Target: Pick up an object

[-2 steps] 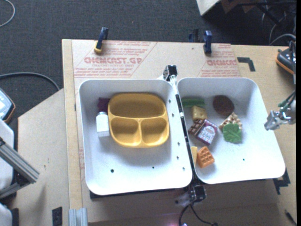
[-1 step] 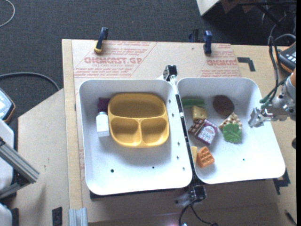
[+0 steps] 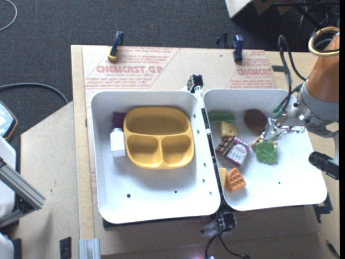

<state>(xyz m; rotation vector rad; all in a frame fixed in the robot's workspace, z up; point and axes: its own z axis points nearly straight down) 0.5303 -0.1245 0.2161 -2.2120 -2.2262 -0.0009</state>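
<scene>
Over the right bin, near its far right corner, the gripper is seen low above the toys, at the end of the grey arm that reaches in across the bin's right rim. Whether it is open, closed or clamped on anything cannot be told: its tip is small and blurred against the objects beneath it.

Just beneath and in front of the gripper, a green leafy piece lies on the bin floor, touching or nearly touching the tip; it appears to be the likeliest target. A brown round piece lies just beside the gripper toward the far rim. Toward the rim shared with the left bin, a yellow block, a green strip, a maroon packet and a waffle-like orange piece are spread, all resting on the floor.

A yellow divided tray sits in the left bin, with a small white bottle at its left side.

Nothing is seen raised from the bin, so the task is judged unfinished: the approach seems made, while a secure grasp and the lift are still to be shown.
</scene>
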